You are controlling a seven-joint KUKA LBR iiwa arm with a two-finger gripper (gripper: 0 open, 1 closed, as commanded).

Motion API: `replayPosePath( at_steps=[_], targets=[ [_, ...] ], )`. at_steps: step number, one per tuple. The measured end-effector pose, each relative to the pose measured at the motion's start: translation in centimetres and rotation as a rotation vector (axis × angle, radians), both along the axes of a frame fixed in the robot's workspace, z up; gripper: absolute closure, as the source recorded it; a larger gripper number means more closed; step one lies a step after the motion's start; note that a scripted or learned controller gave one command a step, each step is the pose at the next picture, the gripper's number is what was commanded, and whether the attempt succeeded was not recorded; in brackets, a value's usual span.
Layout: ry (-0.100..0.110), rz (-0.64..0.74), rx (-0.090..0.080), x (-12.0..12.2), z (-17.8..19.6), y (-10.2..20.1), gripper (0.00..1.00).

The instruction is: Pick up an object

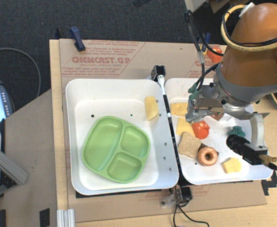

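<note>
Claw (195, 118) low in right bin (252, 174), its grip state unreadable, red tomato-like piece (201, 129) just below it, bread slice (188, 145) and donut (207, 155) nearby, green divided plate (116, 148) in left bin (77, 103)

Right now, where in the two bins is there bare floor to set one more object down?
Left bin: bare floor above the green tray, left of the yellow piece. Right bin: crowded with the doughnut, bread slice and gripper; little room.
</note>
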State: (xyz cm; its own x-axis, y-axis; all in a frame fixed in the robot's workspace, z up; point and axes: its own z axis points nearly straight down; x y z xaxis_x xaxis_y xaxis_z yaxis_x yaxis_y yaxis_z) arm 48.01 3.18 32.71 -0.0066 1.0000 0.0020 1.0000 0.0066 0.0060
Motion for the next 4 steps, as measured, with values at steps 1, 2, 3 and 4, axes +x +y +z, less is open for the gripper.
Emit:
replayPosePath(
  at_steps=[1, 2, 3, 4],
  targets=[
    [-0.005, 0.001, 0.002, 0.0, 8.3, 6.4, 1.0],
    [0.002, 0.0, 0.0, -0.1, 9.9, 11.5, 1.0],
    [0.02, -0.015, -0.007, -0.3, -3.0, 4.4, 1.0],
    [-0.002, 0.0, 0.002, 0.0, 4.6, 10.3, 1.0]
  ],
)
